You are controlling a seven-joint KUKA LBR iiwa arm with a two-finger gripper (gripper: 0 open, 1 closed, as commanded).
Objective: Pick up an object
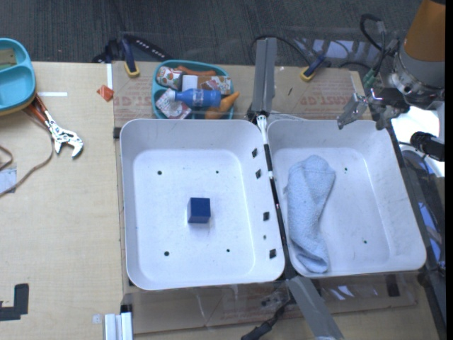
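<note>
So the bench (56, 246) is the big tan surface under everything, and on it sit my two white bins side by side. The left bin (141, 261) has just one thing in it, a small dark blue cube (199, 210) sitting flat on the floor a bit below the middle, well apart from every wall. The right bin (382, 257) has a light grey-blue towel (310, 207) bunched into a long lump along its left side, running from around the middle down to the near-left corner, close to the wall that divides the two bins.

My arm (428, 30) comes in at the top right, orange band and grey wrist, and my claw (369, 108) hangs over the far right corner of the right bin, right around the rim. Its fingers look spread apart with nothing between them. It's well apart from both the towel and the cube, and the cube is a whole bin away.

Behind the left bin there's a teal tub (192, 91) stuffed with packets plus a blue bottle. Off on the left of the bench lies a silver adjustable wrench (62, 137), and just above it the edge of a light blue tray (14, 73) pokes in at the frame edge
</note>
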